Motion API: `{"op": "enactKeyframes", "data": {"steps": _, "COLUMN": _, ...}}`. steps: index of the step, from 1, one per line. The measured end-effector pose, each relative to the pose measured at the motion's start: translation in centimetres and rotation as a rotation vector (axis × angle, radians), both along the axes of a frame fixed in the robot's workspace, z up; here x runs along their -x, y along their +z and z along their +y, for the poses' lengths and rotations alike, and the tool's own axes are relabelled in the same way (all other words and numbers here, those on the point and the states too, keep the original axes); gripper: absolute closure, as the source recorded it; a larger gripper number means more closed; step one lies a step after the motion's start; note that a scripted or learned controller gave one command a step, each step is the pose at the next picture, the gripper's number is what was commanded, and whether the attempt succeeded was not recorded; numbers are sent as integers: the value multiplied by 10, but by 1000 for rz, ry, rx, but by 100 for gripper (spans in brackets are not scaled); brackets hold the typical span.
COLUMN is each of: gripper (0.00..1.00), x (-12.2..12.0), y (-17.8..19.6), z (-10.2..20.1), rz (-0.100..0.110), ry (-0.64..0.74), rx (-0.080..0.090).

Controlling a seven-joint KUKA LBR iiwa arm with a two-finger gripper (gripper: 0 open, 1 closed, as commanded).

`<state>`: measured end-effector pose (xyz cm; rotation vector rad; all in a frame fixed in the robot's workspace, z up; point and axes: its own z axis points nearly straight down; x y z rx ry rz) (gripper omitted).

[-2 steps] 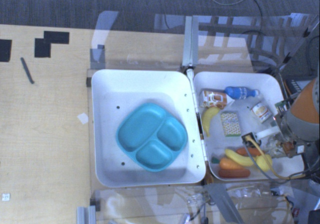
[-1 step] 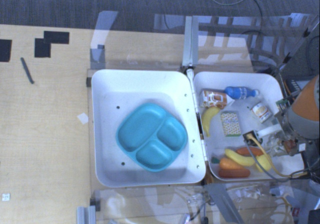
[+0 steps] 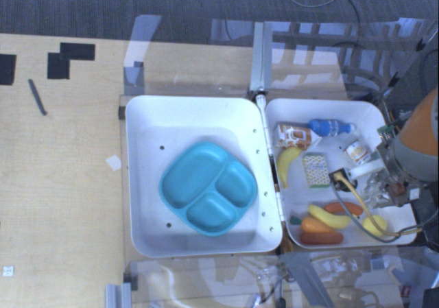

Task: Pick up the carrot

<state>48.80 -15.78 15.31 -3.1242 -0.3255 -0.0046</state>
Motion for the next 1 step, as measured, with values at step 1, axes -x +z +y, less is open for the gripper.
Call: {"op": "enactKeyframes", "data": {"steps": 1, "gripper": 100, "x": -2, "y": 10, "z": 1, "rz": -2, "ry": 8, "rx": 0}}
